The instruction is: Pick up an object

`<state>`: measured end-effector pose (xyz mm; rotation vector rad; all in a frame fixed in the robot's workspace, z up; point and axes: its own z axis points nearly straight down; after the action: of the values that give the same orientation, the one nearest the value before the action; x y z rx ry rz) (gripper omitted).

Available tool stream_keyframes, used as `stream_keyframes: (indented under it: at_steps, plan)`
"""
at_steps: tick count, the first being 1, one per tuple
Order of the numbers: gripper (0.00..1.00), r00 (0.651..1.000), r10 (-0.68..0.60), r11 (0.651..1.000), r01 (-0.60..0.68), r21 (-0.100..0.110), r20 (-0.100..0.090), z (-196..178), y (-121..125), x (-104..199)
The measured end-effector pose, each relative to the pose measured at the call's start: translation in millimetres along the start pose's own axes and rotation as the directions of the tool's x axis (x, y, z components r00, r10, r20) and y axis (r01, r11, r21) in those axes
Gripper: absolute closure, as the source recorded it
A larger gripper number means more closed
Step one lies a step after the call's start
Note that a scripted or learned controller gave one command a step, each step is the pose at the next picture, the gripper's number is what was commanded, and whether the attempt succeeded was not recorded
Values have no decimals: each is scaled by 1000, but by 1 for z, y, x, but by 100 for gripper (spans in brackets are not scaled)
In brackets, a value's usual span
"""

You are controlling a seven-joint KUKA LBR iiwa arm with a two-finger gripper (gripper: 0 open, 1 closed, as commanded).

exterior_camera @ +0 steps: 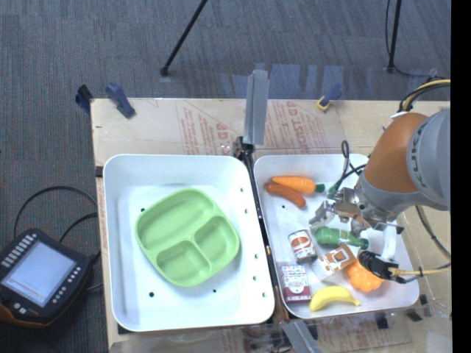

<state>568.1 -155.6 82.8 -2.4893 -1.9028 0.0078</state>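
Start at the near edge of the right bin (409, 300). A banana (333, 298) lies there, long axis running left to right, ends curled up toward the far side. Just beside it on the left stands a small red carton (295, 282). Behind these sit a white-and-orange packet (337, 260), an orange toy (365, 278) and a small can (301, 245).

Next comes the green bottle-shaped item (337, 236), the likeliest target. Its long axis runs left to right, slightly tilted, with the narrow end pointing right, under the wrist. The gripper (340, 210) hangs directly over it; you cannot tell from this angle whether it is spread or pressed together, and nothing is visibly pinched.

Judge the step as the approach or descent, with no grasp confirmed. The next move calls for closing across the item's short axis, then a straight lift.

Farther back lie a carrot (294, 184) and a sausage (286, 194), both lying left to right. The left bin (118, 175) holds a green divided plate (188, 235).
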Motion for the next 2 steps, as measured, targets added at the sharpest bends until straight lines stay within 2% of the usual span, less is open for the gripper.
stream_keyframes:
  at_steps: [1,2]
  plan:
    - [0,914,405,914,-405,3,-1,1,-77,-39]
    - [0,952,307,952,-307,0,-1,1,-68,-38]
